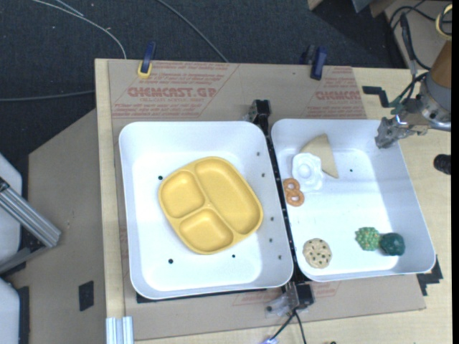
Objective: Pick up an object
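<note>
The gripper (387,131) hangs over the upper right rim of the right bin (401,192), its metal fingers pointing down and left; whether they are spread or pressed together cannot be told at this size, and nothing shows between them. Inside the bin, well apart from the gripper, lie the objects on offer: a tan wedge (324,154) with a pale, flat face, a small white moulded piece (307,171) touching its lower left side, and an orange pretzel-shaped ring (292,192) just below that. Along the bin's near edge sit a round speckled cookie (316,252), a knobbly green broccoli floret (368,238) and a dark teal lump (392,244) touching it. The left bin (143,192) holds a glossy yellow three-compartment plate (209,204), set at a tilt. Both bins rest on a brown board (107,120) printed with red lettering.
</note>
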`<state>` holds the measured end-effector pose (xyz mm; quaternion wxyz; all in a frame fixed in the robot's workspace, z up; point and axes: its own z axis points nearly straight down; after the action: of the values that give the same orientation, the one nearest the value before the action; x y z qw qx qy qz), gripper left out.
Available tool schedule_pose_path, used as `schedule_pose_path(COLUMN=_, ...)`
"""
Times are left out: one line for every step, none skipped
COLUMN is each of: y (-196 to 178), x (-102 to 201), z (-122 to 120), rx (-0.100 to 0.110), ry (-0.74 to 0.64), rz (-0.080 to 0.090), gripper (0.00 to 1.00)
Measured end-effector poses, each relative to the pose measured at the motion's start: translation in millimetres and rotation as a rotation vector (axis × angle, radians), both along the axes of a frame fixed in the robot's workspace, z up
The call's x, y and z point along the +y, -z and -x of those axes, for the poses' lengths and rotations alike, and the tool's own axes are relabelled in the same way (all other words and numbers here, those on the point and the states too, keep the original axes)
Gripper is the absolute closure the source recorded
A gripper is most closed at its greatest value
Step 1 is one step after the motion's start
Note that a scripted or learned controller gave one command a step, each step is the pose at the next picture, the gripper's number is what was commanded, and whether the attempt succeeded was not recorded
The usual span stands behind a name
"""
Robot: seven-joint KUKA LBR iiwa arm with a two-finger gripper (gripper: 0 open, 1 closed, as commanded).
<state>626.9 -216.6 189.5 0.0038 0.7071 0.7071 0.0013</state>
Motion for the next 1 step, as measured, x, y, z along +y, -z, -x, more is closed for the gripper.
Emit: schedule_pose_path(y=-48.7, x=-0.5, z=-1.6, rx=-0.001, ry=-0.001, rz=0.000, gripper=1.00)
